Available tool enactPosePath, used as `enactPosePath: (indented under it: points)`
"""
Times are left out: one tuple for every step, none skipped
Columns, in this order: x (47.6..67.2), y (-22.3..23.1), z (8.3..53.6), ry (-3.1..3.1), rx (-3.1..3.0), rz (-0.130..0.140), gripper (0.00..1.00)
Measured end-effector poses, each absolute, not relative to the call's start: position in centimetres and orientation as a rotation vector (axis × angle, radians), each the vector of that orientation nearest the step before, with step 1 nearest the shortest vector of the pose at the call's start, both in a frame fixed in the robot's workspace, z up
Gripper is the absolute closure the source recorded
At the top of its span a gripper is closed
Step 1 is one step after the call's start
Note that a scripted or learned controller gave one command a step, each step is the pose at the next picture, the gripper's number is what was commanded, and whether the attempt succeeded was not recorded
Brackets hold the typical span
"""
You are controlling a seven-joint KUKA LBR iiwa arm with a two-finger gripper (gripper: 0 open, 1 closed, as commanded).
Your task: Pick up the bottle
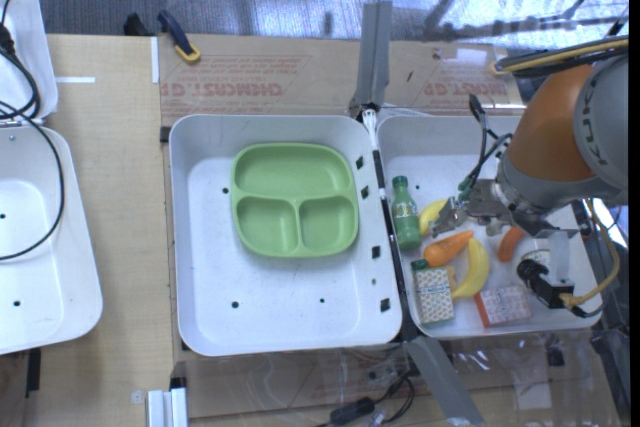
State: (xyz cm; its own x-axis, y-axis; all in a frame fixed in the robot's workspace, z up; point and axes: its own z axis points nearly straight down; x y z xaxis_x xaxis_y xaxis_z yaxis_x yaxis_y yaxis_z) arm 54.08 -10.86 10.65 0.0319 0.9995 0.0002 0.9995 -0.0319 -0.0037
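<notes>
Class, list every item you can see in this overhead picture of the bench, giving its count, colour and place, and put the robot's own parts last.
Bins: 2, white, side by side on the bench, left bin, right bin.
Plate: 1, light green, three compartments, in the left bin.
Bottle: 1, green with green cap, right bin, by its left wall.
Banana: 1, yellow, right bin, middle.
Carrot: 1, orange, lying beside the banana.
Patterned box: 1, pale, right bin, near front-left corner.
Flat packet: 1, reddish and white, right bin, front.
Small orange-red item: 1, under the arm; kind unclear.
Clamp: 1, blue and yellow, on the cardboard behind the left bin.
Arm: 1, grey with orange band, from the right.
Gripper: 1, over the right bin, right of the bottle.
</notes>
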Motion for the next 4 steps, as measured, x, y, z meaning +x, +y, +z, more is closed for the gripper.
enactPosePath:
  points:
    - [54.1,-11.0,11.5,-2.180,-2.258,0.004,1.00]
    - [54.1,-11.0,11.5,-2.180,-2.258,0.005,0.00]
    - [56.6,-2.6,19.1,-2.342,-2.093,0.003,0.00]
    - [50.2,-12.0,15.4,-2.640,-1.701,0.002,0.00]
